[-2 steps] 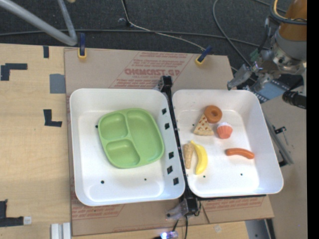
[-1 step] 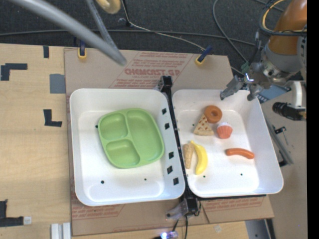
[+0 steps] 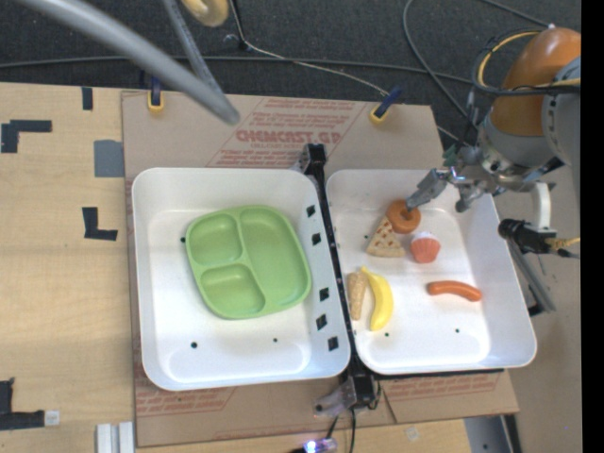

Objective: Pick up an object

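end effector (image 3: 417, 196) touching orange ring (image 3: 404, 218) from above.

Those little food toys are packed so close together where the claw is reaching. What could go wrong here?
The gripper is right above the orange ring, which touches the pizza slice and sits close to the red strawberry. It might knock those aside, or catch two at once. The ring is small and round, so it could also slip out.
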